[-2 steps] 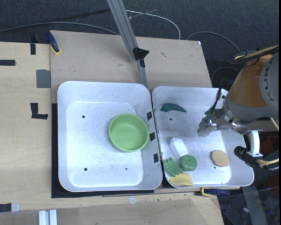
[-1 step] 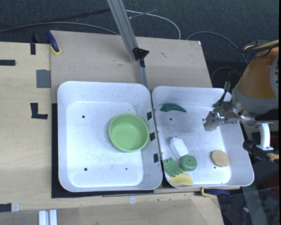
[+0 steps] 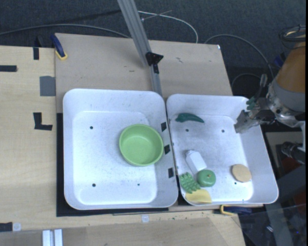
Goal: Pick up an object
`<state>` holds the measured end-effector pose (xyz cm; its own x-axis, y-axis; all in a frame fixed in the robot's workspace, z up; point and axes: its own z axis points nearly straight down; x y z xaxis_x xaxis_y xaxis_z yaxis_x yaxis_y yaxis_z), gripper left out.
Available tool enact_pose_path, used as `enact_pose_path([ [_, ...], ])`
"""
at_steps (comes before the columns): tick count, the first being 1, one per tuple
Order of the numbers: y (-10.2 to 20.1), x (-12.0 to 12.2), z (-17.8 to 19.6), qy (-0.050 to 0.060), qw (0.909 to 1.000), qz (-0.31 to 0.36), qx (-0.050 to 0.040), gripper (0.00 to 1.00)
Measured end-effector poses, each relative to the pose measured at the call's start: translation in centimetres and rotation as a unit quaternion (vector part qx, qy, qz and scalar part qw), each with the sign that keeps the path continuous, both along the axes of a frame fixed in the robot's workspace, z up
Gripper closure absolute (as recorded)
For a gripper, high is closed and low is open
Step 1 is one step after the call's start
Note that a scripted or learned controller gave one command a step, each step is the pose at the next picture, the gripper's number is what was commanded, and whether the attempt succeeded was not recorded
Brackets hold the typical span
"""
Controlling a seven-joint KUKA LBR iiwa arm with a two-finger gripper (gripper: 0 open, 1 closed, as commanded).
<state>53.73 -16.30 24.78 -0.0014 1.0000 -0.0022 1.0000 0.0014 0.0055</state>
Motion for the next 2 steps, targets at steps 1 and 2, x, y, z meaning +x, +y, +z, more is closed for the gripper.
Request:
enact_pose_path([
  [1, 6.2, 1.7, -0.2, 0.003, 1.0, 0.003, 0.0021, 1.0],
  [2, 11.0, 3.8, 0.3, 0.003, 1.0, 0.003, 0.0019, 1.0],
])
